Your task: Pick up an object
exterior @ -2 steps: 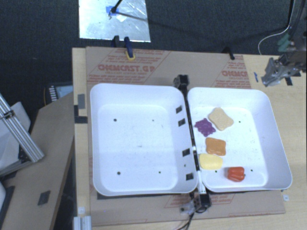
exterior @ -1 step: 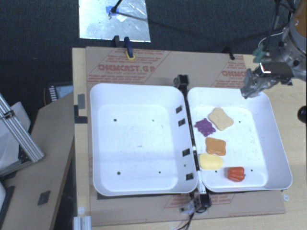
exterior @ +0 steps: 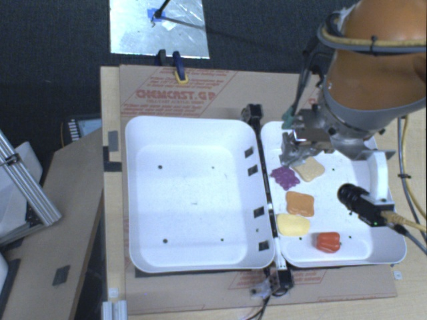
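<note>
Camera view: gripper low over beige piece, right bin

A single fixed camera looks down at a slant from above the bench, taking in both shallow white plastic bins whole. The grey-and-orange arm looms nearest, at right.

This is a robotics lab: a grey-and-orange robot arm hangs over two white bins on a cardboard-topped desk, an aluminium frame rail stands at left, loose cables trail at right, dark carpet floor all around.
</note>
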Tool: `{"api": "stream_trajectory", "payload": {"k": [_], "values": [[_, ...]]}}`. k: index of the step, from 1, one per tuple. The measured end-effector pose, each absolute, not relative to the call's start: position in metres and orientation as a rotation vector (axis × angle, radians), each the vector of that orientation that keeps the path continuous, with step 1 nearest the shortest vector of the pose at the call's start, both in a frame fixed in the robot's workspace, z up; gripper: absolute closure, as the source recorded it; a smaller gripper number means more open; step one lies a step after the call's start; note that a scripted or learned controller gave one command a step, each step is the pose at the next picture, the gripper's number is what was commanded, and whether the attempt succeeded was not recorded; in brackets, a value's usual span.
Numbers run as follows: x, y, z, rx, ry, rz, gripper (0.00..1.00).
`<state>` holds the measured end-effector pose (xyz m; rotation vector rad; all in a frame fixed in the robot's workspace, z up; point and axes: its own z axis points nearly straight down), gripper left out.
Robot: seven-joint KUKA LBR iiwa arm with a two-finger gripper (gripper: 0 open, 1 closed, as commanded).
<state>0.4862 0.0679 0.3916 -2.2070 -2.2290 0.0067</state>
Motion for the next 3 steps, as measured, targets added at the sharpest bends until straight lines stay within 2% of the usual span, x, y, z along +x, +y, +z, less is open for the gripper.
{"api": "stream_trajectory", "payload": {"k": [1,2,3], "values": [[0.494,0.114,0.474,-2.215,-2.235,-0.016,1.0],[0.556,0.172,0.324,-2.209,-2.227,0.011,1.0],[0.516,0.23,0.432,-2.209,-2.236,-0.021,1.0]]}}
